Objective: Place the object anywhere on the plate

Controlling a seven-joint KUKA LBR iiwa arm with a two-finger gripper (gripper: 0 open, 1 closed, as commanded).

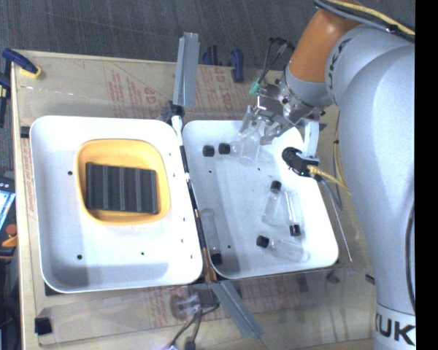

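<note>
On the far left sits the left bin [51, 254], white and shallow, and in it lies the plate [124, 152] — a rounded yellow one with a dark ribbed insert [121, 187] across its middle. Nothing of mine is near it.

Next comes the right bin [233, 257], touching the left one along the middle seam. Several small clear vials with black caps are scattered in it: one short vial [216, 150] near the top left corner, another clear one [245, 149] just beside it, a pair of vials [283, 206] lying close together toward the right wall, and one more vial [281, 248] near the bottom right corner.

My gripper [259, 130] hangs over the top edge of this bin, above the upper vials. Its clear fingers blur into the white floor and the glass below, so I cannot tell how far apart they are — or whether anything sits between them.

My grey arm [372, 122] with its orange band [314, 42] fills the right side.
</note>
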